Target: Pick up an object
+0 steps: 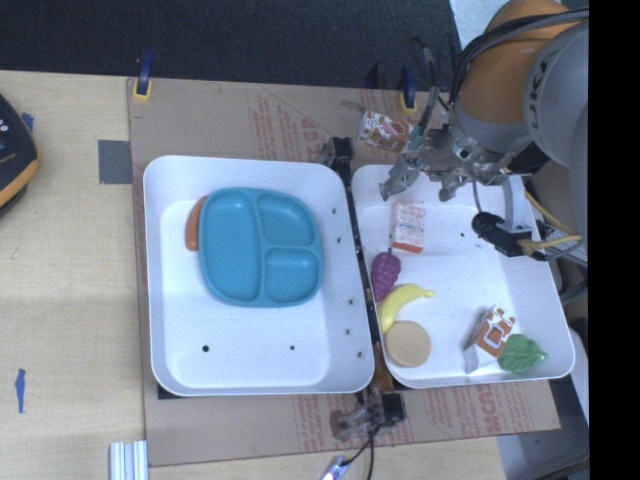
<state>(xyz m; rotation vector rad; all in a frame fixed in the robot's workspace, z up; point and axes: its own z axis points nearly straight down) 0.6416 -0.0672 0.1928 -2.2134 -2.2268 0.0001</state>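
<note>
Tool (425, 173): at the far edge of the right bin (545, 293), hanging from the grey arm (530, 63) that reaches in from the right, orange band above the wrist. Whether the tool is spread or pressed together cannot be told.

Packet (408, 227): white and orange, flat, just below the tool.

Right bin, nearer part: purple grapes (385, 271), yellow banana (402, 302), tan round disc (408, 344), small orange-and-white box (493, 331), green leaf (523, 354).

Left bin (180, 338): blue divided plate (262, 246), an orange piece (191, 225) showing at its left edge.

Desk (60, 298): light wood.
</note>
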